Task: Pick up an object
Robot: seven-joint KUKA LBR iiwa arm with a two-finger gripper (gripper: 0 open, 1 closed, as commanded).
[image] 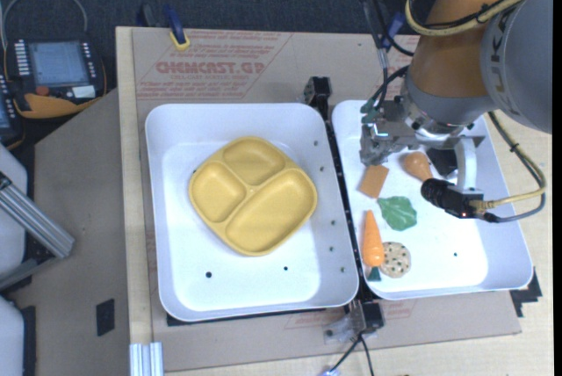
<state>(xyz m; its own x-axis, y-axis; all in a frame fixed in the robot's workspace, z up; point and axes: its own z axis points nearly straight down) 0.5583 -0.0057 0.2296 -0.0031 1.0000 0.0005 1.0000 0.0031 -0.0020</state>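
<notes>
Glossy yellow plastic plate (253, 206), white plastic bins (167, 190)

Red print is running across the brown board (219, 58) that is lying under the two white bins — it is reading roughly "CHEMCAST G.P", with the last letters uncertain. Smaller red lines above and below that word are showing too, but they are too small and faint to make out.

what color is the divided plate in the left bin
Yellow. The divided plate lies in the left bin, clearest in the camera view.
</notes>
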